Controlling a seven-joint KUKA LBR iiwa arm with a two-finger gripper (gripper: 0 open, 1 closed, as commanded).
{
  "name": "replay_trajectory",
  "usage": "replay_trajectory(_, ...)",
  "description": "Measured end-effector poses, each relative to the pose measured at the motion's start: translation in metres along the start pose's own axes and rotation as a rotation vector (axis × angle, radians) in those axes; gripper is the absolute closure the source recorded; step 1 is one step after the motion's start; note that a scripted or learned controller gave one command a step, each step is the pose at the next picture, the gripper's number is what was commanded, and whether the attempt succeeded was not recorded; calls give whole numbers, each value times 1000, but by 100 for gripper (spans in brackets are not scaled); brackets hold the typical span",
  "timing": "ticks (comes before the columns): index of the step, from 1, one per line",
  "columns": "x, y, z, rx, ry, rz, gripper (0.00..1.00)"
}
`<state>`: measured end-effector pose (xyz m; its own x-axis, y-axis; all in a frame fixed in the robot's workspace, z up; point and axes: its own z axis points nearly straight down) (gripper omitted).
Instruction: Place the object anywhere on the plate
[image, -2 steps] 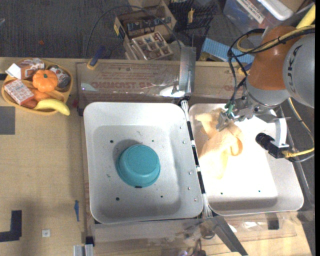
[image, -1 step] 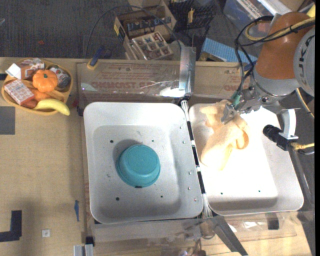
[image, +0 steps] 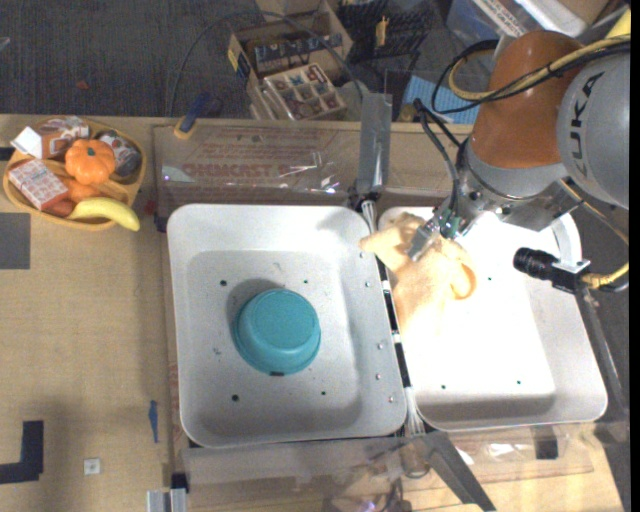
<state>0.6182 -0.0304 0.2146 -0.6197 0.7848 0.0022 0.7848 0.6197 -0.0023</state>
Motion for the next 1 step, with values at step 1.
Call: replay_trajectory(1, 43, 18, -7, -1, -1, -399, 100)
